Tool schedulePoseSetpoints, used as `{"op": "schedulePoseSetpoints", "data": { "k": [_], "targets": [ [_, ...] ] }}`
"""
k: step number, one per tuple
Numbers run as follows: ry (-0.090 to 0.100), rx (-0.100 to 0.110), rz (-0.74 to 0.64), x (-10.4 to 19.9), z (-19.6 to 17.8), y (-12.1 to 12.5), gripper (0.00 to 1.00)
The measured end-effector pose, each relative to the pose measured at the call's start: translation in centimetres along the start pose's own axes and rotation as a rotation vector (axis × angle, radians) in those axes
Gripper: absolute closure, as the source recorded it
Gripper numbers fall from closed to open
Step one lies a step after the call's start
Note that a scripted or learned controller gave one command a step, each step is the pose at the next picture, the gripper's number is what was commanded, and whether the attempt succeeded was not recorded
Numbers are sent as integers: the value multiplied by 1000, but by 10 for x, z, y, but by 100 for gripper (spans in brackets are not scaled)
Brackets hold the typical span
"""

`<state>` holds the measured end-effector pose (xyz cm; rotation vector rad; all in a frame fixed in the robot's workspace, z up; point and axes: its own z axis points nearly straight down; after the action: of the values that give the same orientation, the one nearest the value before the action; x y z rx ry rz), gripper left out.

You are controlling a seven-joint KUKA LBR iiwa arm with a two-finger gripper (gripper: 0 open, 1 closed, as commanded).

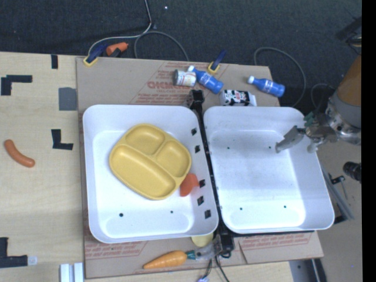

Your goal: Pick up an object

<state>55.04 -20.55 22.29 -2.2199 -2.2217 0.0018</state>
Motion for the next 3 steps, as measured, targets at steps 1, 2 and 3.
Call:
{"op": "schedulePoseSetpoints", "data": {
  "k": [1, 2, 3],
  "targets": [
    [-1, -3, -4, 63, 144, -4, 0],
    [0, -5, -5, 96, 127, 58, 0],
    [-1, -2, -3, 113, 138, 111, 0]
  ]
}}
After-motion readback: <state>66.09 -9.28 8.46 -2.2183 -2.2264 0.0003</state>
